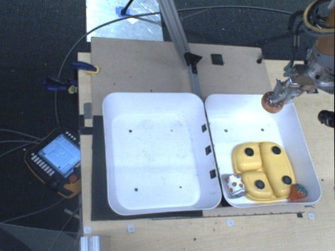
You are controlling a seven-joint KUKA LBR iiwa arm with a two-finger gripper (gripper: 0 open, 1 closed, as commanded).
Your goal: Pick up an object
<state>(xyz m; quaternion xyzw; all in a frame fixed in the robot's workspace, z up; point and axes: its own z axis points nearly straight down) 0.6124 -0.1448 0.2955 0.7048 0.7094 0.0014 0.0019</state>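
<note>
1. Two shallow white bins sit side by side before you: the left bin (152, 192) and the right bin (246, 119), their inner walls touching along the middle.
2. You will see the arm (319, 35) reaching in from the right, its wrist over the far right corner of the right bin.
3. Your gripper (279, 94) points down and to the left, with a small round orange-brown object (270, 103) at its fingertips, over the bin's far rim.
4. You can see that object lying between the fingertips, so the gripper looks pinched on it; the view is too small to make out the contact precisely.
5. Look to the near half of the right bin for a yellow block toy (263, 170) with four dark studs on top, lying flat.
6. Just beside the toy's near-left corner you have a small white cup with red spots (234, 184), lying in the bin's near-left corner.
7. At the toy's near-right corner you will find a small red strawberry-like piece (298, 192) against the bin wall.
8. Beyond the bench's left side, a handheld pendant (55, 158) with a lit screen lies on the dark floor, well apart from the bins.
9. Two clamps (78, 67) grip the bench's far left edge.
</note>
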